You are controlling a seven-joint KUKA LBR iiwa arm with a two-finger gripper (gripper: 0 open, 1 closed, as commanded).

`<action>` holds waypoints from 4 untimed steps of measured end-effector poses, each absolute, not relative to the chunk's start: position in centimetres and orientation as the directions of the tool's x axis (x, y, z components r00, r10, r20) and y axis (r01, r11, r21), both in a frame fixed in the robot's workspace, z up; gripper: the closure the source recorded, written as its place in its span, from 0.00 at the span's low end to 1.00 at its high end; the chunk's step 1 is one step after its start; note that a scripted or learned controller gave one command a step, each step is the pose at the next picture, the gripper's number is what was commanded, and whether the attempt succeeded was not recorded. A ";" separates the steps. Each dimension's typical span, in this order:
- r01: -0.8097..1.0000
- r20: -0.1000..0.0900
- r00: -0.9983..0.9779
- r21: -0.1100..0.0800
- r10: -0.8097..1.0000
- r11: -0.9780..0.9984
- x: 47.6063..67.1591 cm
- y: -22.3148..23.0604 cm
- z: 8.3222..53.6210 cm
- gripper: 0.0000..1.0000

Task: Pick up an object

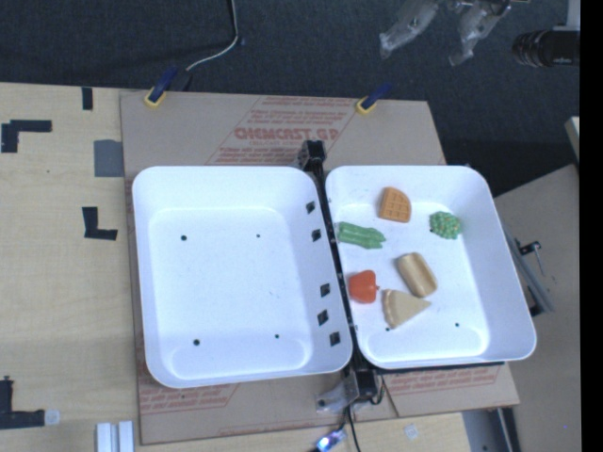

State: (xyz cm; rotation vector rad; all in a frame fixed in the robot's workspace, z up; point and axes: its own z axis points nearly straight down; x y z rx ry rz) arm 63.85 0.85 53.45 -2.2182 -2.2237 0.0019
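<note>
Waffle (395, 204), like the other food in the right bin (490, 332), lies well below your claw (437, 34), whose fingers look apart with nothing between them, though blurred, so you've yet to descend, grasp and lift.

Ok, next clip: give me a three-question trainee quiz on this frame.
1. True or false: the gripper is holding a toy.
2. Which bin holds the toys: A) left bin B) right bin?
3. Fill in: the toy nearest the divider between the bins, at mid-height, is the ____ one.

Key:
1. False; it hangs above the bench beyond the bins, fingers apart, nothing between them.
2. B; five toys lie there.
3. Green, the long pod.
</note>
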 end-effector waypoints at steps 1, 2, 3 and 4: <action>1.000 -0.005 -0.002 -0.009 1.000 0.002 64.1 0.8 53.9 1.00; 1.000 -0.004 0.010 -0.007 1.000 -0.010 67.0 -12.0 52.9 1.00; 1.000 -0.001 0.006 -0.012 1.000 -0.006 66.9 -19.3 45.9 1.00; 1.000 -0.001 -0.004 -0.002 1.000 0.004 67.0 -12.6 50.9 1.00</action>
